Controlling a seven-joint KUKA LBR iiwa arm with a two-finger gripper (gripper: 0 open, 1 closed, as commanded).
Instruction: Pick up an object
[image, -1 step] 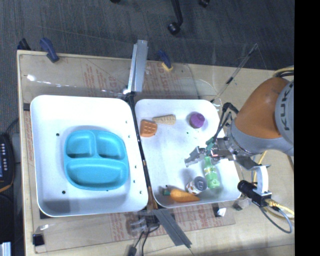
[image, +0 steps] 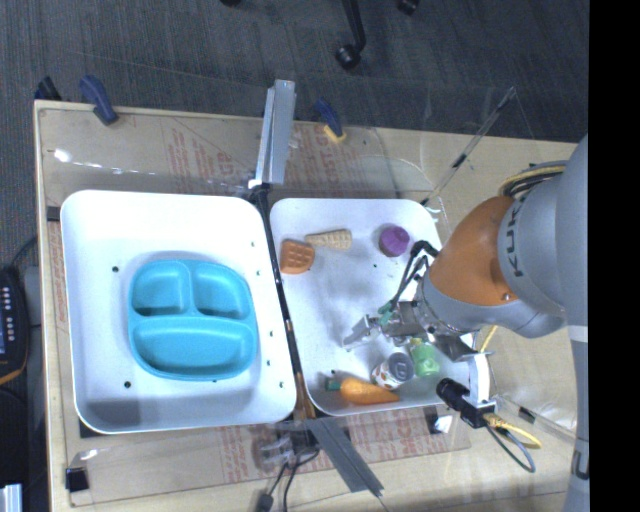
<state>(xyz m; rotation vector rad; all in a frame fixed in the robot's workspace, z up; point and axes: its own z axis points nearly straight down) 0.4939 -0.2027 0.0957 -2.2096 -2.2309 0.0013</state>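
My gripper (image: 388, 326) hangs low over the lower right part of the right bin (image: 320, 330), reaching in from the right below the orange band. Just under it lie a small round can-like object (image: 397, 370) and a green object (image: 426, 359), partly covered by the wrist. An orange carrot (image: 366, 392) lies along the bin's near wall. At the far end of the bin are a brown waffle-like piece (image: 296, 256), a beige cone (image: 330, 239) and a purple object (image: 394, 239). Nothing shows held in the gripper.
The left bin (image: 90, 300) holds a blue divided plate (image: 195, 320). A metal bar (image: 275, 135) stands at the far seam between the bins. Clamps (image: 100, 100) sit at the bench's far edge. Cables (image: 510, 430) trail at the lower right.
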